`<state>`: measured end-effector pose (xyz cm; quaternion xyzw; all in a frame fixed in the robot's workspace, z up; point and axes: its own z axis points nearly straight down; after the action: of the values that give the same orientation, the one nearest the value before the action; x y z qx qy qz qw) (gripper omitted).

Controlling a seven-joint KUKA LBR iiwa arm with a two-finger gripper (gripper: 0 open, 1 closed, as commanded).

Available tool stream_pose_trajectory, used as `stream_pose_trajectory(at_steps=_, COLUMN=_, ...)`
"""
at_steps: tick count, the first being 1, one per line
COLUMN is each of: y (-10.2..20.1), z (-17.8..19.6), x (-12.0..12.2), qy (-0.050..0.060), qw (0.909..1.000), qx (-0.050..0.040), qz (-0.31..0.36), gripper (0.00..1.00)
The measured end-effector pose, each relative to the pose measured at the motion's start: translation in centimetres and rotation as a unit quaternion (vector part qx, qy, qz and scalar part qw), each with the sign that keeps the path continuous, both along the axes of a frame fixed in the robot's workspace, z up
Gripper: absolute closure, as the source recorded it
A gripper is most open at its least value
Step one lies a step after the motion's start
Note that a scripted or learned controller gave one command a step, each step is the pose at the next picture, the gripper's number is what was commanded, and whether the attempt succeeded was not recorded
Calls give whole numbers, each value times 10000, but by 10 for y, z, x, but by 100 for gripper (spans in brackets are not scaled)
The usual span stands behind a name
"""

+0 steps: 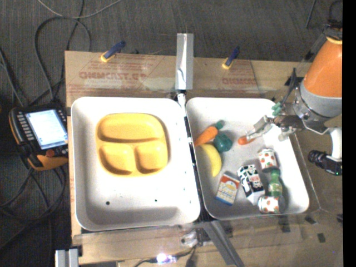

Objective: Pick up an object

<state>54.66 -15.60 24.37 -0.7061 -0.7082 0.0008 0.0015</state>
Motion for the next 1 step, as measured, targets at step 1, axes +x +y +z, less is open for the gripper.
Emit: stream_pose_trajectory(at_steps=1, y=-43, z=-92, x=55, qy=3, qw=9991, qx=-20, qz=-412, gripper=0)
